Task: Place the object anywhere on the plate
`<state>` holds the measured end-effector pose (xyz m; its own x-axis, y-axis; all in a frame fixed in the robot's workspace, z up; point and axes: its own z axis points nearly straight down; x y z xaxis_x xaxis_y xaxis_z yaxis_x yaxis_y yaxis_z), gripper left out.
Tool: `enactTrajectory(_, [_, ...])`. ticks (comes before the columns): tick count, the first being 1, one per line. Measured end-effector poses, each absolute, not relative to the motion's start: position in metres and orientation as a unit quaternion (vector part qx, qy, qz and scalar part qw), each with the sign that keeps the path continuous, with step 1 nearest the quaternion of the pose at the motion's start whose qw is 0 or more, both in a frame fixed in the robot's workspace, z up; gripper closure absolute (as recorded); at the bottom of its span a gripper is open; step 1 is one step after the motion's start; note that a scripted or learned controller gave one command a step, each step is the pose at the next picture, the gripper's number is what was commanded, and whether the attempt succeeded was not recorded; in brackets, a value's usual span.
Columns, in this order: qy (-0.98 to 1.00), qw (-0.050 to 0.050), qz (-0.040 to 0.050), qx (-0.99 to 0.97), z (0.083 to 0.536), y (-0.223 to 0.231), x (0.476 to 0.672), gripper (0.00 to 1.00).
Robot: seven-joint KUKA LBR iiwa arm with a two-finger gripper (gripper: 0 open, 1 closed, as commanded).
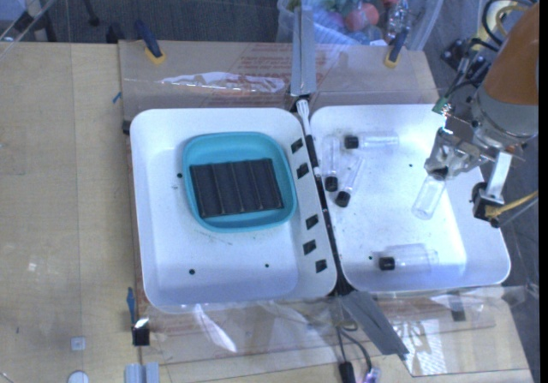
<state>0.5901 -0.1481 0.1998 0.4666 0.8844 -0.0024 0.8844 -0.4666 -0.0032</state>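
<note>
On the bench (51, 201) — two white bins (154, 227)

Single fixed camera above the counter (51, 201), looking down obliquely on both white bins (154, 227) from moderate distance.

We see bright, cool overhead light w/ a bluish cast. The two shallow white plastic bins (154, 227) glare near blown-out, esp. the right one. Shadows are soft & faint. Pic is low-res, slightly soft; the orange-banded grey arm (518, 64) blurs at the edge.
</note>
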Motion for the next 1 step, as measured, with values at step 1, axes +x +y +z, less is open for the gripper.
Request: enactTrajectory(1, [-0.516,0.001,0.0017,-0.856,0.2000,-0.1482,0.5901,0.00])
